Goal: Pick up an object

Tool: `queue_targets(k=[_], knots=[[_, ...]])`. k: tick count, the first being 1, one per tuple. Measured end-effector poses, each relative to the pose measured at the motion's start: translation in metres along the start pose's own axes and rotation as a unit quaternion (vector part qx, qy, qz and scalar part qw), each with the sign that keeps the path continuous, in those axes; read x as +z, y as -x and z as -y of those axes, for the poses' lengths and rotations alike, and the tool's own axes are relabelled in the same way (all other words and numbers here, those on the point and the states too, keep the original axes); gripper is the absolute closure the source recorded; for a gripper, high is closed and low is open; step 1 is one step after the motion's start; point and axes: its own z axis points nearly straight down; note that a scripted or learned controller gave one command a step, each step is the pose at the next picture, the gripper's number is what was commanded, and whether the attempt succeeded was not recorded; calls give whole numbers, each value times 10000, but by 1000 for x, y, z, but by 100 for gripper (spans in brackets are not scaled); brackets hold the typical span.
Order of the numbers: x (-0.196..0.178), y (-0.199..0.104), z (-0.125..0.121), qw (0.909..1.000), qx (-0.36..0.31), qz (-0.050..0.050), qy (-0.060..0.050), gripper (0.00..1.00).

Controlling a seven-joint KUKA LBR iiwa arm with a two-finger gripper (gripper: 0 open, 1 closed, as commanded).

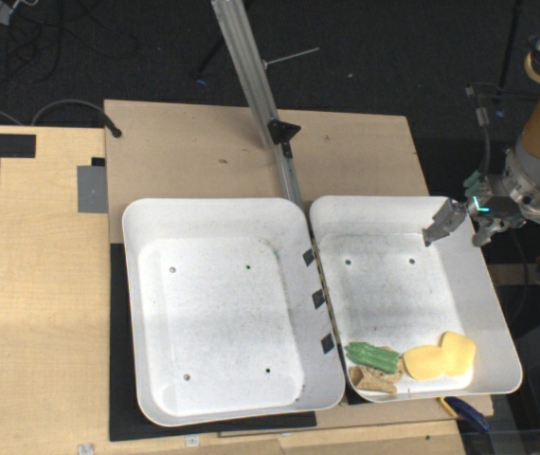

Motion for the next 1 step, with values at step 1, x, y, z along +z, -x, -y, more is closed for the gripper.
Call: queue_targets(k=[1], knots=[[-2, 0, -1, 10000, 4, 4, 20, 0]])
